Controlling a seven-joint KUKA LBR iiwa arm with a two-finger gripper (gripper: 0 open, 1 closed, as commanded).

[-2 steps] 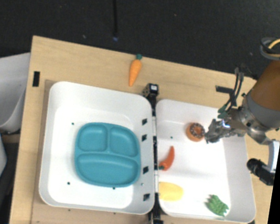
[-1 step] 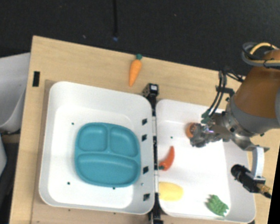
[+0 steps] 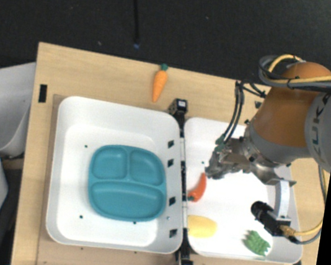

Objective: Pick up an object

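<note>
Orange-banded grey arm's gripper (image 3: 217,166), finger state impossible to tell, hangs at one o'clock above the red plastic pepper (image 3: 197,187), seemingly targeting it.

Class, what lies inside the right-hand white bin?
A red pepper, a yellow piece and a green piece lie inside the right bin. The arm covers its far right part.

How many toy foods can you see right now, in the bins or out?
4. A carrot on the bench above the left bin; a red piece, a yellow piece and a green piece in the right bin. The arm may hide more.
</note>
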